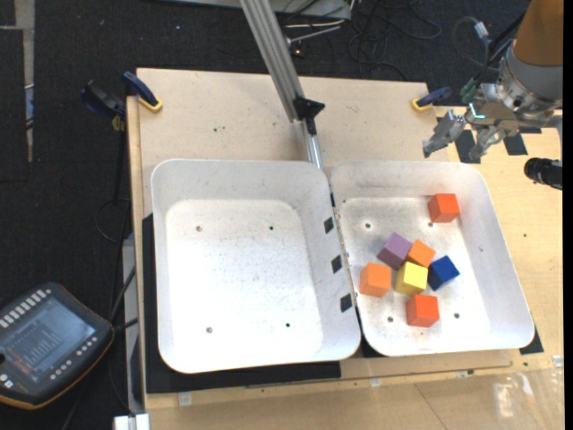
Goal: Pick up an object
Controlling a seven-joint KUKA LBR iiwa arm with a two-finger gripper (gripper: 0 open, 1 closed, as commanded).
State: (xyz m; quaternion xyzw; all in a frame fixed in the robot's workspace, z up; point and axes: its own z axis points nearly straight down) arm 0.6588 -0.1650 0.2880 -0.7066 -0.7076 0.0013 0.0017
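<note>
Seven cubes (414, 276) well apart from open, empty fingers (455, 141).

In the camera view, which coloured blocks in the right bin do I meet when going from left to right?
Orange block → purple block → yellow block → blue block. The remaining orange-red blocks overlap these in left-right position, so I leave them out.

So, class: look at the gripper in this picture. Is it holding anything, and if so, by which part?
Nothing is held. The gripper hangs above the far rim of the right bin, with nothing between its fingers. The blocks all lie in that bin.
</note>
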